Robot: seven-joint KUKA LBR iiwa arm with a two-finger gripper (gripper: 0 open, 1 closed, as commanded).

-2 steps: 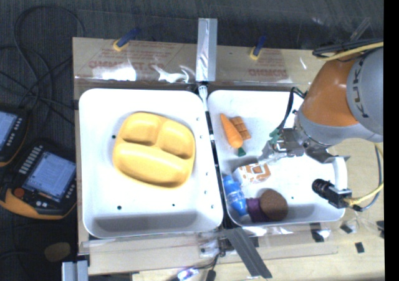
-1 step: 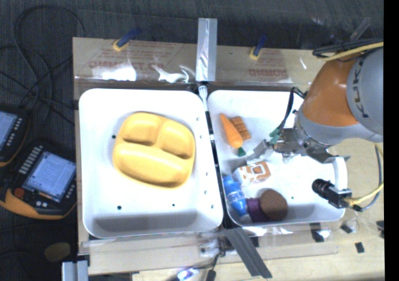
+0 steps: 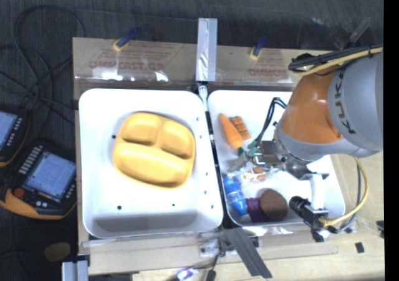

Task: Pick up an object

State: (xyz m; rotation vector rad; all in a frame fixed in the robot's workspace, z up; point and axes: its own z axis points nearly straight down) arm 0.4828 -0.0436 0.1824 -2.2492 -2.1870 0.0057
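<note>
Camera view: gripper [image 3: 257,162] amid right bin [image 3: 336,180] clutter

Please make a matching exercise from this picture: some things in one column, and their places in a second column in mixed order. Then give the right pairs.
Things:
1. yellow tray
2. carrot
3. brown ball
4. blue clip

Places:
A. near end of the right bin
B. on the board beyond the left bin
C. middle of the left bin
D. far left part of the right bin

Pairs: 1-C, 2-D, 3-A, 4-B
</note>
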